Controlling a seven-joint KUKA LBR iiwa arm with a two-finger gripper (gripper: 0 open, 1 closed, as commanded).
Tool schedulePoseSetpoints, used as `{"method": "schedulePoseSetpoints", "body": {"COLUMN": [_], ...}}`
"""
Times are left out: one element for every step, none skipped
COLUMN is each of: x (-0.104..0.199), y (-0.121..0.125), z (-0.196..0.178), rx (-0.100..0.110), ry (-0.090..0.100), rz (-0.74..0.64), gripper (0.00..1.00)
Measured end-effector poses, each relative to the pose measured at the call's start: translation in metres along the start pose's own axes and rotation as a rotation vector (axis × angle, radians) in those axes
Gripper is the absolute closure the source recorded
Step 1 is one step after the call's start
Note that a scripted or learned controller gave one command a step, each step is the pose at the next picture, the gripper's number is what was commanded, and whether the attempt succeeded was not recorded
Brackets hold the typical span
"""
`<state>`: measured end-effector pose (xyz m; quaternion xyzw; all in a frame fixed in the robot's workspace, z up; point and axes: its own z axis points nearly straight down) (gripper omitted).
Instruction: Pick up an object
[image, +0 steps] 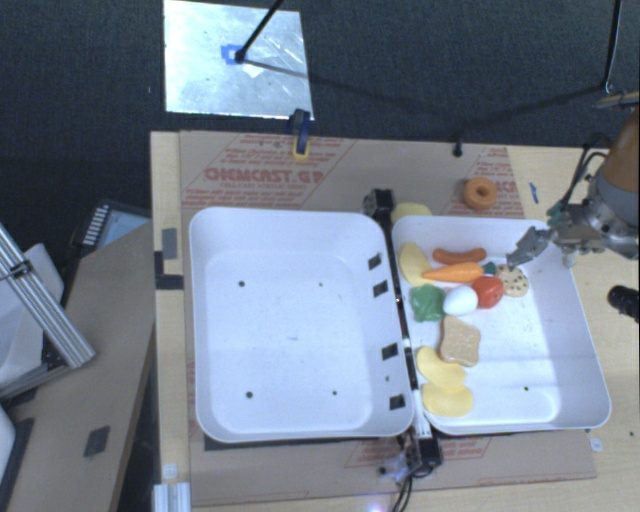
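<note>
Nearest you, at the bottom of the camera view, two pale yellow discs (446, 385) lie against the left wall of the right bin (575, 375), one overlapping the other. Just beyond them sits a tan slice of toy bread (461, 341). Farther in you find a tight cluster: a green leafy piece (427, 301), a white egg (460, 299) touching it, and a red tomato (487, 291) on the egg's right. Beside the tomato lies a small speckled cookie (515, 283). Behind these, an orange carrot (455, 272) lies crosswise with a brown sausage (459, 256) just beyond it and a pale yellow piece (413, 263) at their left end.

The left bin (290, 325) lies beside the right one, their walls touching along a row of black clips.

The arm (615, 195) comes in from the right, over the right bin's far right corner, its wrist low and angled down toward the cluster. The jaws (522, 250) point down and to the left, their tip just above the cookie and near the tomato. You cannot tell how far apart they are, and nothing shows between them.

Farthest away, on the cardboard-covered surface (260, 165) beyond the bins, a toy doughnut (481, 193) lies alone.
</note>
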<state>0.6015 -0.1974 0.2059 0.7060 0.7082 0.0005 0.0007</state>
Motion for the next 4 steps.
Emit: {"method": "schedulePoseSetpoints", "body": {"x": [0.058, 0.054, 0.122, 0.199], "y": [0.006, 0.009, 0.061, 0.045], "z": [0.128, 0.109, 0.015, 0.021], "rx": [0.006, -0.005, -0.012, 0.001], "ry": [0.004, 0.000, 0.001, 0.003], "rz": [-0.005, -0.002, -0.009, -0.008], "gripper": [0.00, 1.00, 1.00, 1.00]}}
